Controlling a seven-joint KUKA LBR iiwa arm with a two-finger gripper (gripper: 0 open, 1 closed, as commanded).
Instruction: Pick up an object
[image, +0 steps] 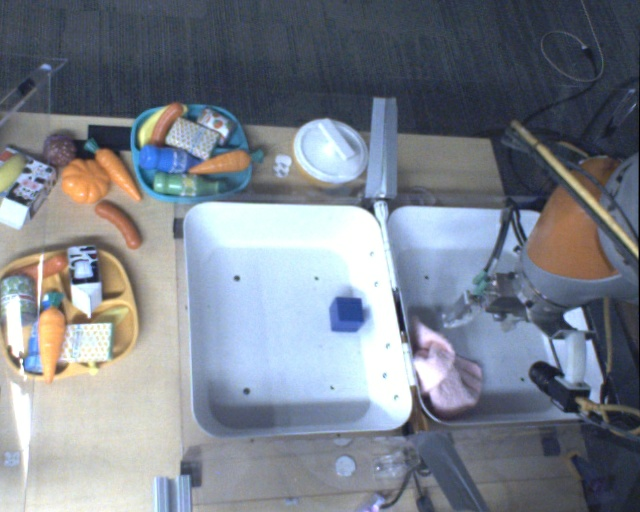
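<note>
A small blue cube (347, 313) lies right of centre in the left bin (230, 260). A crumpled pink cloth (446, 372) sits in the near left corner of the right bin (450, 240). My gripper (462, 310) hangs over the right bin, just above and to the right of the cloth, with nothing visibly in it. The grey arm with its orange band (570, 240) reaches in from the right behind it.
A metal divider (380, 150) runs between the bins at the back. Behind them stand a white lidded bowl (330, 150) and a blue bowl of toy food (190, 150). A yellow tray of toys (65, 315) and loose toy vegetables (100, 185) lie at the left.
</note>
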